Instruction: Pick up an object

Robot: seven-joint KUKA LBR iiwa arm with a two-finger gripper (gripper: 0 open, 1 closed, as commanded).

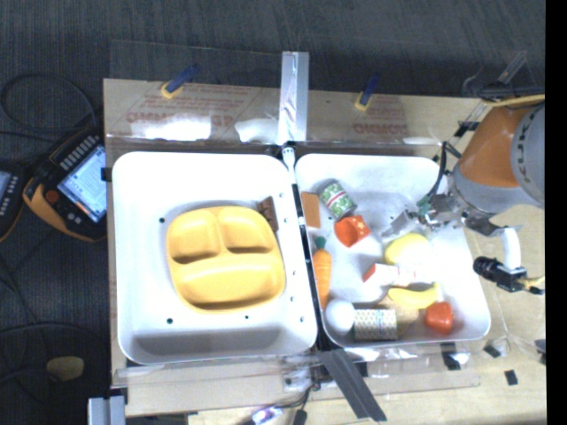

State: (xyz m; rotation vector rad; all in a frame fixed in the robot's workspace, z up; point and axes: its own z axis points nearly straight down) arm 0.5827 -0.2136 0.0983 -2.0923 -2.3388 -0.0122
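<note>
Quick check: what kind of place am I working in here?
Probably a robotics lab bench, not a home: two white bins taped and clipped to a board, a teach pendant on the carpet, and toy food for grasp trials.

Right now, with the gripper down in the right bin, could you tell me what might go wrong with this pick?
The gripper sits beside the yellow fruit, which looks round and smooth, so it may slip out. The items below it, a white piece and a red object, lie crowded together, so a nudge could shift them. The bin wall is near, so the arm might clip it.
</note>
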